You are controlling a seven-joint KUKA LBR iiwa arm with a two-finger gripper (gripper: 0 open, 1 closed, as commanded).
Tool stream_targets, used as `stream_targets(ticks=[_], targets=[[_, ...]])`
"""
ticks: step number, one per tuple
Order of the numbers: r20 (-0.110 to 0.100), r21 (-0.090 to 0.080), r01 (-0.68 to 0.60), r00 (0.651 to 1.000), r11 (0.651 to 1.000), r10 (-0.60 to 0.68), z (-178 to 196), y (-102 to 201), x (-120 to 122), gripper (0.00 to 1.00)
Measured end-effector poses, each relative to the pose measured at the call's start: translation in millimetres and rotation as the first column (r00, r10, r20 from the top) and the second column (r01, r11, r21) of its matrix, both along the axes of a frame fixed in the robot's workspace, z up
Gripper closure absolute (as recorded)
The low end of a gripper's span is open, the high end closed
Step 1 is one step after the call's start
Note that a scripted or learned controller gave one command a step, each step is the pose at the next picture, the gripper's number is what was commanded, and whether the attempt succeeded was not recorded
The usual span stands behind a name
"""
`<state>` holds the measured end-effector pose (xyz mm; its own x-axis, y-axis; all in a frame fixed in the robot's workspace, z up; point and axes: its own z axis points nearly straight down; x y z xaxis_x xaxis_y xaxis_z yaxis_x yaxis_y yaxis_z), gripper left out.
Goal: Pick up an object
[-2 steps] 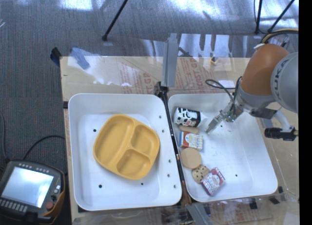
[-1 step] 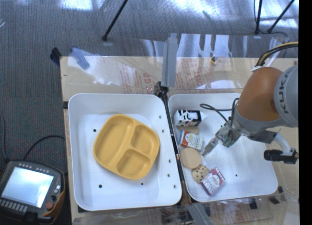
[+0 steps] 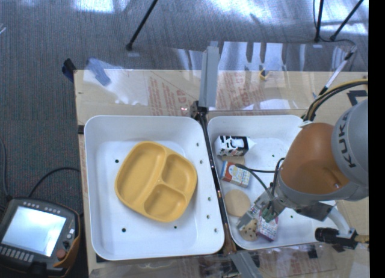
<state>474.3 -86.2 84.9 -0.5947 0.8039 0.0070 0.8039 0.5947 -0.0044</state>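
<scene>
My gripper (image 3: 263, 213), its opening impossible to tell, hangs low in the right bin (image 3: 283, 242), a small patterned carton (image 3: 268, 228) touching at five o'clock.

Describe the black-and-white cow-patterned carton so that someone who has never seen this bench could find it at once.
Start at the right-hand shallow white bin, the one under the grey arm's orange band. Look to that bin's far left corner, beside the divider: the small black-and-white cow-patterned carton lies there on its side. Its blotchy cow print sets it apart from the red-and-blue box and the tan oval piece nearer the camera.
</scene>
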Motion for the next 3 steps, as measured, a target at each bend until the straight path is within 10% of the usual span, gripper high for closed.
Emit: stream_targets(ticks=[1, 2, 3], targets=[[0.001, -0.005, 0.517, 0.856, 0.856, -0.517, 0.2, -6.6, 11.4, 0.0], [-0.003, -0.006, 0.522, 0.853, 0.853, -0.522, 7.9, -8.0, 10.7, 1.0], [0.005, -0.006, 0.846, 0.534, 0.534, -0.846, 101.5, 92.9, 50.7, 1.0]])
